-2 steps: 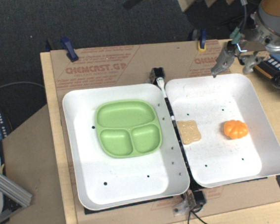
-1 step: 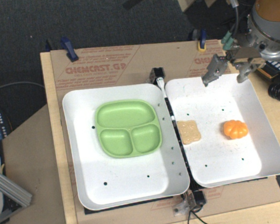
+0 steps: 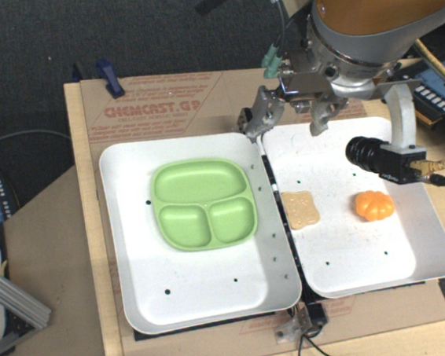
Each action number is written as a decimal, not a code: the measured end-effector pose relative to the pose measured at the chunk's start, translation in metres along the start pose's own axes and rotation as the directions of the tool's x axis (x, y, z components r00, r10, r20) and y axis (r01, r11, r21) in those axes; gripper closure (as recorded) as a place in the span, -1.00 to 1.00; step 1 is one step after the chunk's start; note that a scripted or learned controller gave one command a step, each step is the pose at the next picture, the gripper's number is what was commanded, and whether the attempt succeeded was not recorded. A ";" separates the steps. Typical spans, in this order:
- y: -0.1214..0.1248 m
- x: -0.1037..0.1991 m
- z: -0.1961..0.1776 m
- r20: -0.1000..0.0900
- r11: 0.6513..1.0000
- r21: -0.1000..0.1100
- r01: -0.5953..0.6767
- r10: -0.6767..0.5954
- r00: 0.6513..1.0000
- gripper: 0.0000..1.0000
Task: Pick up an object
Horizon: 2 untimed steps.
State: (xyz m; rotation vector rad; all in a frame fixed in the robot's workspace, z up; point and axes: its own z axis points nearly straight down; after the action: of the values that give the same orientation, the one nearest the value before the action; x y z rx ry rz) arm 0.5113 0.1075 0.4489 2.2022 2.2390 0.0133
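A tan, square slice of toast (image 3: 300,209) lies flat at the left side of the right bin (image 3: 390,270). An orange pumpkin-shaped toy (image 3: 374,205) sits to its right in the same bin. My gripper (image 3: 286,121) hangs above the far left corner of the right bin, over the seam between the bins. Its two fingers (image 3: 257,117) are spread apart with nothing between them. It stands well above and behind the toast.
A green three-compartment plate (image 3: 204,203) rests in the left bin (image 3: 132,222). A black camera mount (image 3: 378,157) juts over the right bin's far right side. Cardboard (image 3: 151,102) lies under both bins, with a blue clip (image 3: 109,77) at its far edge.
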 end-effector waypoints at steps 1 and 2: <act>-0.034 0.066 0.047 0.005 1.000 0.014 -0.007 0.007 1.000 -1.00; -0.031 0.062 0.034 0.005 1.000 0.006 -0.015 0.015 1.000 1.00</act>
State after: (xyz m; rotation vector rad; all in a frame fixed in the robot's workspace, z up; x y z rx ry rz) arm 0.4795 0.1693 0.4151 2.2192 2.2232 0.0021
